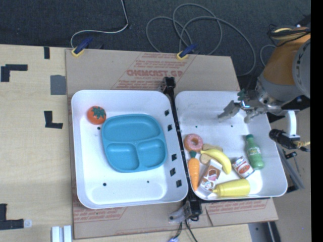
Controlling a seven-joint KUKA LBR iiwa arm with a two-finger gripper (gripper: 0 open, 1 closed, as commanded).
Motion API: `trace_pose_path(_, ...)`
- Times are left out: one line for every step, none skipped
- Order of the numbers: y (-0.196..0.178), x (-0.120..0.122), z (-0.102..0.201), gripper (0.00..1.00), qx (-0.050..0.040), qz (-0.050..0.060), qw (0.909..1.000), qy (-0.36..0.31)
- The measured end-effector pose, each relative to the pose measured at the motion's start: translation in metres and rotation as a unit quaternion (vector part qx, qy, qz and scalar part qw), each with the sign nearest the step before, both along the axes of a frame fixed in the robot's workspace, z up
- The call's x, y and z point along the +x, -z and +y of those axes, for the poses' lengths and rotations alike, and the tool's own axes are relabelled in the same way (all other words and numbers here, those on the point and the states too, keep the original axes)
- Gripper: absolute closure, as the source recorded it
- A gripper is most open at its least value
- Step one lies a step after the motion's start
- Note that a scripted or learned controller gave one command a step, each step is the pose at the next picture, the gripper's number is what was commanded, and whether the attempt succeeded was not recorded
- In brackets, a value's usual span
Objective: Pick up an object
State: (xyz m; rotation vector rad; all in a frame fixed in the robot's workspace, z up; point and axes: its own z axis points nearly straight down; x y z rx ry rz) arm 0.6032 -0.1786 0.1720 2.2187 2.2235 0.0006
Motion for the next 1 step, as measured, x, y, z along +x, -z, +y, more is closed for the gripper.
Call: trace_pose_path(0.073,-0.0233,0.0699,0.0,-0.0009,-0.006,1.0,0.001)
